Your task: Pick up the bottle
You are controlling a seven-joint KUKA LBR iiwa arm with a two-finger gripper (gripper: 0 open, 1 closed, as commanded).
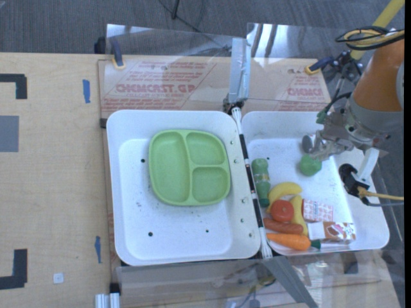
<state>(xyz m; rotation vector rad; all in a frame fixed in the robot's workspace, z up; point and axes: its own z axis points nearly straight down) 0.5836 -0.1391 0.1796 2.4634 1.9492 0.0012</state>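
The bottle (261, 179) is small and green. It lies lengthwise against the left wall of the right bin (276, 128), just left of a yellow banana (285, 189). My gripper (316, 144) hangs over the back right part of that bin, well to the right of the bottle and apart from it. Just below the gripper sits a green round fruit (310, 165). The grey arm with its orange band (379, 76) comes in from the upper right.
A green divided plate (189, 167) rests in the left bin (128, 191). The front of the right bin holds a red tomato (281, 210), an orange carrot (289, 241), a red sausage-like piece (282, 226) and two small cartons (326, 220). A clear divider (239, 72) stands behind the bins.
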